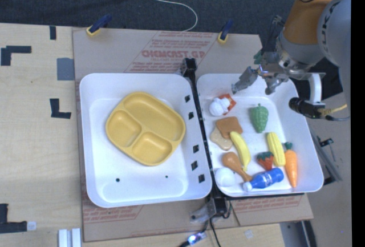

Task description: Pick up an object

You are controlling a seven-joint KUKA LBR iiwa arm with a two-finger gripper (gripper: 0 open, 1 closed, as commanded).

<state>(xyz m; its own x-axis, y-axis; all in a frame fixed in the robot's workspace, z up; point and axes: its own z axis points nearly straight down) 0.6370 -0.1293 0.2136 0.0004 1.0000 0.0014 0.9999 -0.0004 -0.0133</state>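
My gripper (257,84) hangs open over the far end of the right bin (305,126), its two fingers spread wide with nothing between them. Just below and left of it lies a white and red toy (220,105). A green pepper (259,117) sits below the gripper. Farther toward the near side lie a brown toast slice (228,126), a banana (240,148), a corn cob (276,148), a carrot (291,166), a drumstick (235,162), a strawberry (264,158), a white egg (225,177) and a blue bottle (265,179).
The left bin (100,177) holds a yellow divided plate (145,127). A black hinge strip (197,126) runs between the two bins. A white cable (171,0) trails across the dark floor behind the bench.
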